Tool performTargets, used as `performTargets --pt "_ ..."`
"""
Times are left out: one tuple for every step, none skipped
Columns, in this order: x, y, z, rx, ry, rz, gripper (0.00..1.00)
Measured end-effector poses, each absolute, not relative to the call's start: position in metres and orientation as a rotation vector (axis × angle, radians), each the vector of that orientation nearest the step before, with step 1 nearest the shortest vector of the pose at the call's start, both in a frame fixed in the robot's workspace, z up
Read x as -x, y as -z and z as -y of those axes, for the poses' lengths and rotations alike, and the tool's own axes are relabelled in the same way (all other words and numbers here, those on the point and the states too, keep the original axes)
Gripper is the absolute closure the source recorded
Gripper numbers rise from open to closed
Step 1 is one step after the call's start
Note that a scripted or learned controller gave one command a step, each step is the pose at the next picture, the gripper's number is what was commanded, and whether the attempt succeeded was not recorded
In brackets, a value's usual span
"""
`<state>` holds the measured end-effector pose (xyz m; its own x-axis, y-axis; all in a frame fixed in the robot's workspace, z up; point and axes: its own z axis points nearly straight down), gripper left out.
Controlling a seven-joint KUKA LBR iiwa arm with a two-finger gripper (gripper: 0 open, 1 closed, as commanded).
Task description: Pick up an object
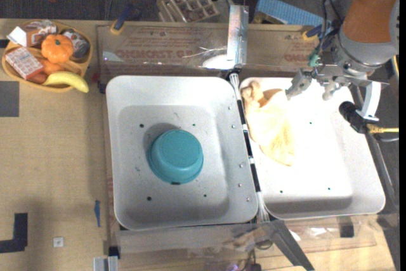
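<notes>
The teal bowl [176, 155] sits upside down in the middle of the left bin [127, 98], well to the left of the tool [312, 89] and nearer the camera than it. Between bowl and tool lies the yellow cloth [273, 127], crumpled along the left side of the right bin [355, 200], its upper end bunched into the far left corner (just beside the divider between the bins). The tool hangs over the far edge of the right bin, its two fingers [297, 87] spread apart with nothing between them; the nearer finger points down at the cloth's far end, close to it but not clearly touching. Above the tool is the grey wrist and the orange band [374, 9]. Far off to the tool's left, on the table [51, 162], a basket [13, 66] holds a banana [66, 80] and a small pumpkin [57, 47].
</notes>
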<state>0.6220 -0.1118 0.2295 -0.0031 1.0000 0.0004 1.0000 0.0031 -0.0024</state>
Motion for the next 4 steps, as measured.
performTargets --pt "-0.618 -0.103 0.118 2.217 0.003 2.229 0.00" --pt "-0.645 -0.094 0.097 2.119 0.014 2.343 0.00" --pt "-0.657 -0.208 0.110 2.189 0.000 2.256 0.00" --pt "-0.648 -0.241 0.073 2.189 0.001 2.258 0.00"
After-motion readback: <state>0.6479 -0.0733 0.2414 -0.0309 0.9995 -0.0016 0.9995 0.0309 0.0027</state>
